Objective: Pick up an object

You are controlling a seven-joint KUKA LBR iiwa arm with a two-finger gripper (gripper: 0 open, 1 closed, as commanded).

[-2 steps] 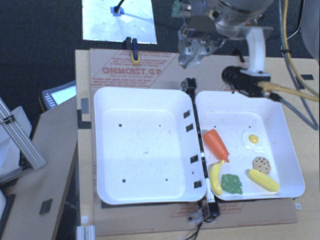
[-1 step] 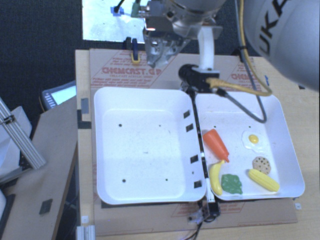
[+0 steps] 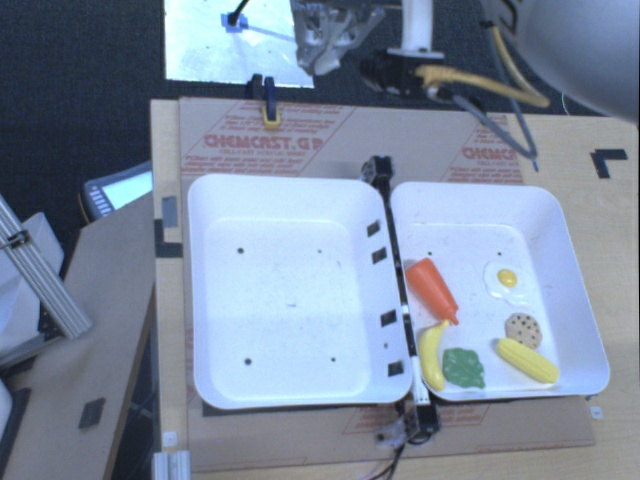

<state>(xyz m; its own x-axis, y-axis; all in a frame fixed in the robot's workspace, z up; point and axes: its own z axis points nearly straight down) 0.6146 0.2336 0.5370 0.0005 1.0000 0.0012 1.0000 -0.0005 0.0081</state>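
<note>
The right bin (image 3: 563, 230) holds several toy foods. An orange carrot (image 3: 432, 286) lies by its left wall, and a fried egg (image 3: 506, 279) sits to the carrot's right. Along the front lie a yellow banana (image 3: 432, 357), a green leafy piece (image 3: 463, 368), a brown cookie (image 3: 522, 328) and a yellow corn cob (image 3: 527, 361). My gripper (image 3: 322, 60) hangs high at the top of the view, beyond the bins' far edge and well away from every object. Nothing shows between its tips.
The left bin (image 3: 205, 298) lies beside the right one, joined by a black-clipped divider (image 3: 388, 268). A yellow-and-black clamp (image 3: 270, 106) stands on the board's far edge. Cables (image 3: 480, 93) trail from the arm over the back right. A tablet (image 3: 112, 194) sits at left.
</note>
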